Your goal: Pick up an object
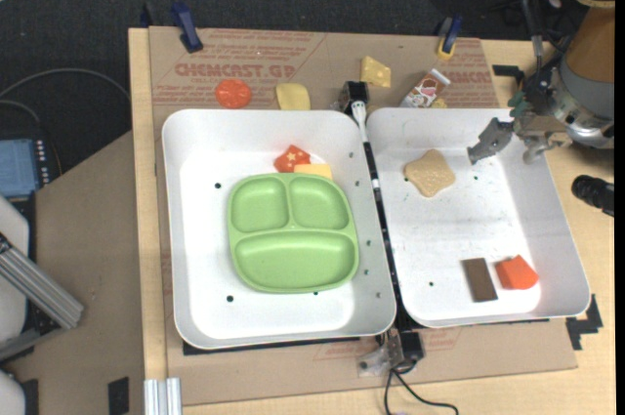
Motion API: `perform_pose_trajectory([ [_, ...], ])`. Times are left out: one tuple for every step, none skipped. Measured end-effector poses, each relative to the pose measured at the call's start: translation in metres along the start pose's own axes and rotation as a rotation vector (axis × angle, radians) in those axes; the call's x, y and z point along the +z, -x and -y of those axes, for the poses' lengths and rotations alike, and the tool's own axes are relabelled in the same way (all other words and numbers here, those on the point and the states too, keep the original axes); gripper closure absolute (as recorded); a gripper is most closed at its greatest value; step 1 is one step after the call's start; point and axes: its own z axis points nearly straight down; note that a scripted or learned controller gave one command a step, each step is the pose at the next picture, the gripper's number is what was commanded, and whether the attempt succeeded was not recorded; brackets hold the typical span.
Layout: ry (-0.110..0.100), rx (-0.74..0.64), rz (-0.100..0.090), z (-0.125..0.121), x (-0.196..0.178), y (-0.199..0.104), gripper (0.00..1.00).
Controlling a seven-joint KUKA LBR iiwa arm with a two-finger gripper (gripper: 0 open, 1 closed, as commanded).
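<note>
The gripper (500, 138) — nothing seen held, its state untellable — is poised near the right bin's (547, 208) far edge, the tan biscuit (430, 174) just leftward.

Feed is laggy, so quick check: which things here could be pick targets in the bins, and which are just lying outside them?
In the bins:
tan biscuit
brown block
orange piece
green divided plate
red piece

Lying about on the board:
orange disc
yellow lump
cheese wedge
small carton
</note>
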Motion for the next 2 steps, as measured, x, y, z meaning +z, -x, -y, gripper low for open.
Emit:
perform_pose_trajectory([
  [-0.012,0.007,-0.002,0.075,0.133,0.016,0.0],
  [0.012,-0.005,0.004,-0.012,0.135,-0.043,0.0],
])
